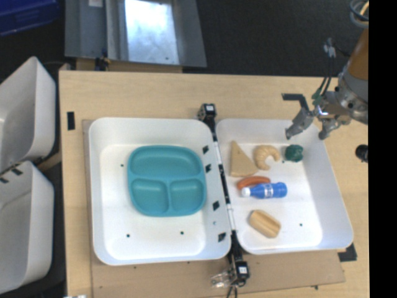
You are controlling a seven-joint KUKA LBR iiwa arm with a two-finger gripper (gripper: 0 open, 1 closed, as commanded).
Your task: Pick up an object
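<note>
My gripper [311,130] hangs over the far right corner of the right bin [329,219], its two fingers spread open with nothing between them. Just below it lies a small dark green object [294,153]. Left of that sit a tan croissant [267,156] and a tan wedge [240,161]. Lower down, a red sausage [253,182] lies against a blue and white bottle [265,191]. A bread roll [265,223] rests nearer the front.
The left bin [108,228] holds a teal divided plate [166,180]. A black-clipped divider [218,185] joins the two bins. A grey metal box [133,20] stands behind the bench, and white containers [22,113] sit at the left.
</note>
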